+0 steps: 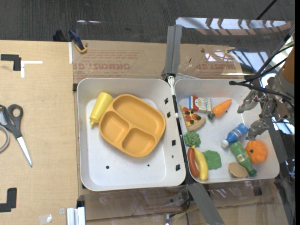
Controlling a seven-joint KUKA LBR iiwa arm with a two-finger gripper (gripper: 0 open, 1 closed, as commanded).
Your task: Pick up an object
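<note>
claw [253,117] hangs over the right bin [216,90] near its right wall, fingers spread apart, nothing between them. blue bottle [236,134] sits just left of the lower fingertip, orange pumpkin [257,150] just below it, green bottle [242,155] below-left. carrot [221,108] lies further left.

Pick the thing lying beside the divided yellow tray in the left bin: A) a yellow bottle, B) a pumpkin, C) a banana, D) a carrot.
A: a yellow bottle lies against the left edge of the tray in the left bin.
</note>
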